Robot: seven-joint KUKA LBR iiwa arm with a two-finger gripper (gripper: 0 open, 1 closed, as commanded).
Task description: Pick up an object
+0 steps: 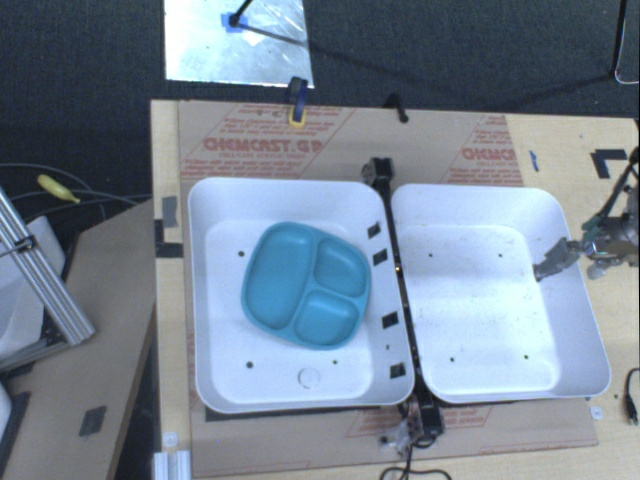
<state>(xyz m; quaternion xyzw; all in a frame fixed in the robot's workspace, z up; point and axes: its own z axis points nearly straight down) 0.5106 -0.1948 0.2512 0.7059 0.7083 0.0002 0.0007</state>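
Parked at the right rim of the right bin [500, 298], gripper [552, 264] poking in over the wall, arm behind it mostly cut off by the frame edge. Jaws too small and blurred to read: cannot tell whether released or clenched, and nothing visible between them. No object under or beside the jaws; bare white floor there, only small dark specks. Sole candidate for picking: a blue divided plate [305, 284], well apart from the jaws, across the central divider, lying flat near the middle of the left bin [215, 298]. Three compartments, low raised rim, no handle. Step in hand, judged from this: the approach, not yet begun in earnest. To do it well: lift clear of the bin walls first, cross over the divider, then come down over the plate's edge rather than its centre. Flat middle offers nothing to pinch; rim or one of the inner ridges likely the only purchase. Best to straddle the rim with one finger inside a compartment and one outside, aligned square to that edge. Risk: smooth plastic sliding or tipping on closing, or fingers striking the floor.
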